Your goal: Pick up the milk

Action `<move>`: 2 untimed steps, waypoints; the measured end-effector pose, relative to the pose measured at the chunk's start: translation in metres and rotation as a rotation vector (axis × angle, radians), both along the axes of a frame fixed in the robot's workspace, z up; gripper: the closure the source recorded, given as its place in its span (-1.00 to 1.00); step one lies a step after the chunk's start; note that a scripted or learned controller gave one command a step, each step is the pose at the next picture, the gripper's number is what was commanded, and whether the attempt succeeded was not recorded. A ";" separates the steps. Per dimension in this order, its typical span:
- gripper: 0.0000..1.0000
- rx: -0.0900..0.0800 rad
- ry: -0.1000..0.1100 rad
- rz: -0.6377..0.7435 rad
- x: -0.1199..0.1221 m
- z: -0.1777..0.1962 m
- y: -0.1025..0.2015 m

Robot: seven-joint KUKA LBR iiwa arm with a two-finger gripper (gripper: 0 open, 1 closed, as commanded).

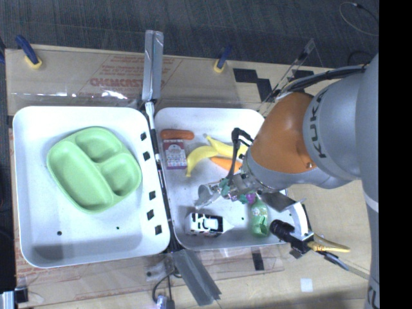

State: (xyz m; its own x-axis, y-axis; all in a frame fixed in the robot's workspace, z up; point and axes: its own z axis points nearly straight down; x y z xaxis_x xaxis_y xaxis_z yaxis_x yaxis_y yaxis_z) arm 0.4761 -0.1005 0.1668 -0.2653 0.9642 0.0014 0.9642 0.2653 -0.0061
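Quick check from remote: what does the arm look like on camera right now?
A thick grey KUKA arm with a glossy orange band above the wrist and part of the KUKA lettering on the grey shell. A thin black cable loops beside the metallic gripper.

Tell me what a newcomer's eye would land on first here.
The grey arm with its orange band looms over the right bin, its gripper low above the black-and-white milk carton. In the left bin lies a green divided plate. Around the gripper sit a yellow banana, a sausage and a green bottle.
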 end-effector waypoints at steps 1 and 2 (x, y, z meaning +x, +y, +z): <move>-1.00 0.006 -0.002 0.278 0.001 -0.076 0.003; 1.00 0.008 0.003 0.283 0.001 -0.069 0.004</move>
